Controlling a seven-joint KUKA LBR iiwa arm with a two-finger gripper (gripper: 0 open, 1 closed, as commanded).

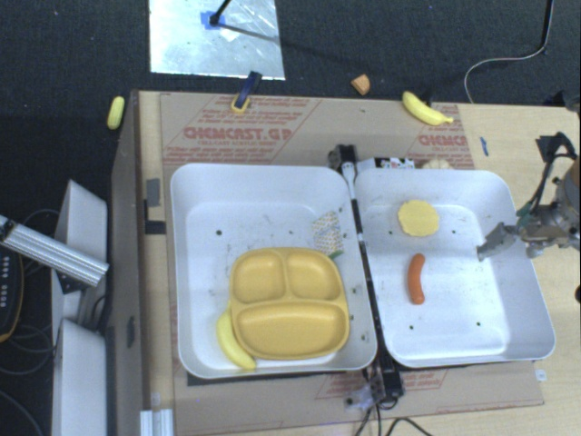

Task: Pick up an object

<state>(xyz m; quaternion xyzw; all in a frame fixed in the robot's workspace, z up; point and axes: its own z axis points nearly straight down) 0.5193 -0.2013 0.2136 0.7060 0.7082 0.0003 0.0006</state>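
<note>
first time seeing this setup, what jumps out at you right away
The big yellow divided tray in the left bin grabs the eye first, with a yellow banana tucked against its lower left edge. In the right bin, an orange sausage lies below a flat yellow disc, apart from it. The end effector reaches in over that bin's right rim, clear of both items.

Two shallow white plastic bins show a smooth, faintly glossy finish, the left one speckled with dark marks. The yellow three-compartment plastic tray is smooth and satin. The orange sausage-shaped toy looks glossy plastic. The brown printed cardboard sheet is matt. The silver foil square is crinkled and reflective. The dark floor carpet is rough.
</note>
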